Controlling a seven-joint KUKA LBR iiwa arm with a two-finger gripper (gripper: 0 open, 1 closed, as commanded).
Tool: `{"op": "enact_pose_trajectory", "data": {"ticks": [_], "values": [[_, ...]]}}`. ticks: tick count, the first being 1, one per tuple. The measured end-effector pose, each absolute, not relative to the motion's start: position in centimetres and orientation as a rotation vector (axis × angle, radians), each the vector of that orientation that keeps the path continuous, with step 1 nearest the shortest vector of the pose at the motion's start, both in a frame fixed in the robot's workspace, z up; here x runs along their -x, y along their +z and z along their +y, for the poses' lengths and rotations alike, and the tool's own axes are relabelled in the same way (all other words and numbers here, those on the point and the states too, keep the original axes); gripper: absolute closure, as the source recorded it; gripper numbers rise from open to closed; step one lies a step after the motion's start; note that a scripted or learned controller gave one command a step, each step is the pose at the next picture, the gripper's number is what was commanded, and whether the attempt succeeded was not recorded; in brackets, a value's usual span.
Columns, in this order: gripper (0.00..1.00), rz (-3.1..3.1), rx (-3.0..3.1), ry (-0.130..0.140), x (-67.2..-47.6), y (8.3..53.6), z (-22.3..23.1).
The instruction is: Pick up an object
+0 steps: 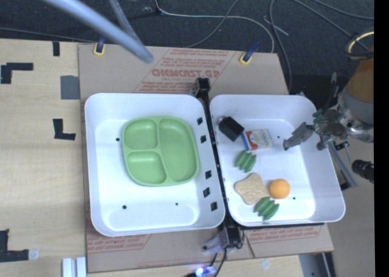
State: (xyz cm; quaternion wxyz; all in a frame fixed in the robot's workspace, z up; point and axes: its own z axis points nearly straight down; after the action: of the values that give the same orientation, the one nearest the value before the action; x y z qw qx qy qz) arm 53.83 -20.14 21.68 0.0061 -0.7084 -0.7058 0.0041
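Observation:
The right bin (304, 104) holds several small objects: a black block (230, 128), a white packet with red and blue print (258, 139), a green piece (245, 161), a beige toast-shaped piece (250, 188), an orange ball (279, 189) and a second green piece (266, 208). My gripper (310, 131) hangs over the right bin's right side, near its rim, to the right of the packet and above the ball. Nothing shows in its grasp.
The left bin (103, 166) holds a green divided plate (161, 150). A black clamp strip (207, 148) runs between the bins. Cables (255, 2) lie on the dark floor behind the bench. The arm's orange band (364, 78) sits at the right edge.

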Motion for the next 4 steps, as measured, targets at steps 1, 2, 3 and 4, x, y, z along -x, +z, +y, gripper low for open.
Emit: {"op": "enact_pose_trajectory", "data": {"ticks": [1,2,3,4], "values": [[0.0,-2.222,2.22,0.002,-54.1,22.4,-20.1],[0.0,-2.219,2.216,0.006,-54.5,16.9,-19.1],[0.0,-2.218,2.218,0.007,-54.2,12.3,-19.7],[0.0,-2.224,2.221,0.003,-54.2,8.3,-19.7]]}}
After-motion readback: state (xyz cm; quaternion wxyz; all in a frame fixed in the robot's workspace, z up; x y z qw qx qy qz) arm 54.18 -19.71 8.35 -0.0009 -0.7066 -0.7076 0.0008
